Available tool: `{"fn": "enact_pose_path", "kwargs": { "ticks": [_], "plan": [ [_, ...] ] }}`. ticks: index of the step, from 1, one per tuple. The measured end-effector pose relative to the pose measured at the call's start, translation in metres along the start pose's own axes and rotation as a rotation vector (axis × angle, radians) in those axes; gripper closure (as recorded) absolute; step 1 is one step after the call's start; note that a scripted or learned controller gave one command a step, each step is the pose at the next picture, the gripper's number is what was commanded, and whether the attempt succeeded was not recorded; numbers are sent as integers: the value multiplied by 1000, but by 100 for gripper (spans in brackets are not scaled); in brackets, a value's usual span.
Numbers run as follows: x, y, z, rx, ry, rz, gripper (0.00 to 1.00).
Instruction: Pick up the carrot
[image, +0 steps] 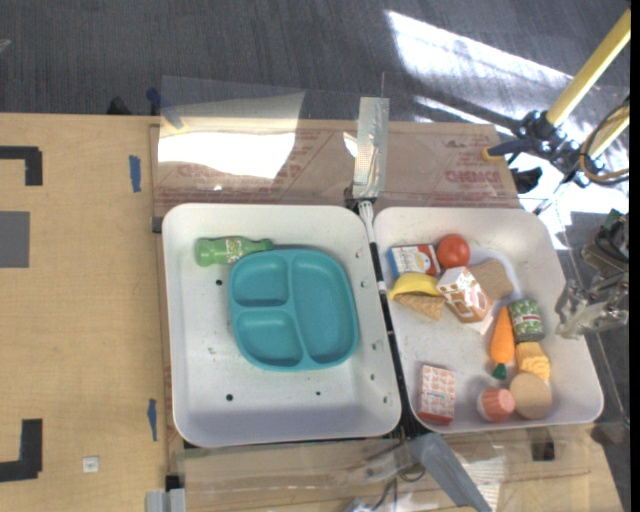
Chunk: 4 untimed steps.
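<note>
The carrot (502, 340) is orange with a small green tip and lies nearly upright in the right half of the right bin (575, 400). A green can (526, 320) touches its right side, and a yellow piece (533, 358) sits just below that. My gripper (583, 306) shows as a grey metal shape at the right bin's right rim, roughly level with the carrot and well to its right. Nothing can be seen held in it.
The right bin also holds a tomato (453, 249), a banana (416, 286), a bread slice (490, 275), small cartons (436, 392) and a peach-coloured ball (532, 395). In the left bin (190, 400) lie a teal divided plate (293, 307) and a green bottle (232, 248).
</note>
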<state>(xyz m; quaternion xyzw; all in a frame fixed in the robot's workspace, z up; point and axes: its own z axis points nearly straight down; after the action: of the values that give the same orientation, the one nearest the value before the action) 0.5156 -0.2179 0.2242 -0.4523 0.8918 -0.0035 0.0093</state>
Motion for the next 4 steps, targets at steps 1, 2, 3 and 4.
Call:
{"fn": "enact_pose_path", "kwargs": {
  "ticks": [1,2,3,4],
  "plan": [
    [-3,-1,-11,6,-5,-1,100],
    [-6,-2,-22,12,-9,-2,100],
    [-9,-4,-33,19,-15,-2,100],
    [-7,-18,-88,-8,6,-330,100]
  ]
}}
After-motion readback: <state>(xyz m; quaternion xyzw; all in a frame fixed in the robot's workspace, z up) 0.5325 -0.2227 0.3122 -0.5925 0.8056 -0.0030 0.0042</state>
